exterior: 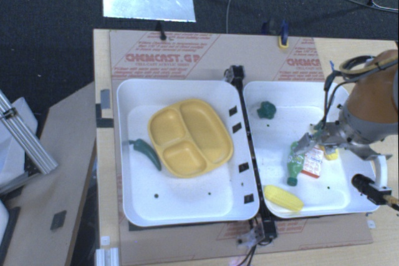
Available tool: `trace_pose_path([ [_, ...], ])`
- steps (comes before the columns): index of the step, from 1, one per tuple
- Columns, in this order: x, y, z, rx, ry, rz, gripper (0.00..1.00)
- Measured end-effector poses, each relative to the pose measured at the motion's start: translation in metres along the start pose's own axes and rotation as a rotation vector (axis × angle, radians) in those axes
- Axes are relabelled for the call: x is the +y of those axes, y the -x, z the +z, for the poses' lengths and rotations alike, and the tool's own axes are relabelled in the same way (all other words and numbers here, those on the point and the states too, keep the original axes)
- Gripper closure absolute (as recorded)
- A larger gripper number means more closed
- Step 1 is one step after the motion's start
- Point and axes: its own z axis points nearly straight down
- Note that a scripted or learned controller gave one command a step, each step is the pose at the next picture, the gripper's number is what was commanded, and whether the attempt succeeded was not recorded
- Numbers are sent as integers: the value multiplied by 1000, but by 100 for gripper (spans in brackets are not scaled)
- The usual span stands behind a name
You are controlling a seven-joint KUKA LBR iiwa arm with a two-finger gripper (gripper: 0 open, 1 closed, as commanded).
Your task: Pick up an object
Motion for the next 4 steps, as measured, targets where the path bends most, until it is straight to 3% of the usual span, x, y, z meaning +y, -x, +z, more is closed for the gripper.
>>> trace_pose_path([
  [1,3,0,48,-3,10,0,0],
  [2,5,2,34,-8,20,0,100],
  [3,-1,8,-15,-3,9,2,100],
  [4,6,16,-74,-4,11,-3,100],
])
